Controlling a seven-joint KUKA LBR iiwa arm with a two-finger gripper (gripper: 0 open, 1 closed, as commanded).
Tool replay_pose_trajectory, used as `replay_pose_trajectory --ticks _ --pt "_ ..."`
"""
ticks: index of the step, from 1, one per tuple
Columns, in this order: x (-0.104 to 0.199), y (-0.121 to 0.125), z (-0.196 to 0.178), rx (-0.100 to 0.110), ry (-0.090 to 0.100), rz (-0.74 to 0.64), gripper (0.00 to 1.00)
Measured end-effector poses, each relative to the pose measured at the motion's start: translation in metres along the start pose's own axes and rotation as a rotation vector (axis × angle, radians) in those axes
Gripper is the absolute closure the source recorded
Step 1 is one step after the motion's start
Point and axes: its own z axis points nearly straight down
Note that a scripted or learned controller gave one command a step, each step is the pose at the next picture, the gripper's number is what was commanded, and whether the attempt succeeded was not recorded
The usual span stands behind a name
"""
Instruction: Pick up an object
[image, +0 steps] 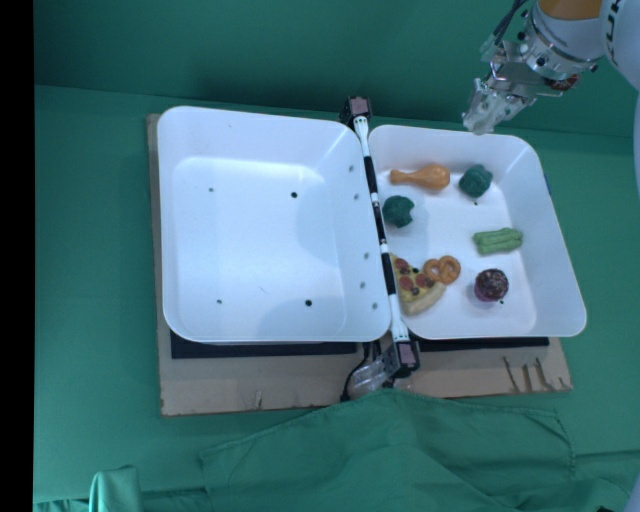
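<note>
At upper right of the frame, my end effector (489, 112) hangs above the right bin's (560, 290) far rim; whether it is spread, I cannot tell. Nothing is picked: drumstick (421, 177), broccoli (475, 180) and pizza slice (415, 287) lie in that bin.

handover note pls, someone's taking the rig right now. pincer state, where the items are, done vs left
Pincer: raised over the right bin's far rim, nothing seen in it.
Right bin holds the drumstick, two dark green broccoli pieces, a light green pod-like piece, pretzel, pizza slice and a dark round piece.
Left bin: no items seen.
Done: nothing picked yet.
Left: descend, grasp one item, lift.
</note>
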Motion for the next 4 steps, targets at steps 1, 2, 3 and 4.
replay_pose_trajectory --ticks 1,2,3,4 --pt "-0.077 0.025 0.016 0.007 -0.001 0.004 1.0" --pt "-0.072 0.026 0.001 0.007 0.001 -0.001 1.0" --pt "-0.057 0.025 0.054 0.016 0.004 -0.002 1.0" --pt "-0.067 0.017 0.154 0.021 0.004 -0.001 1.0"
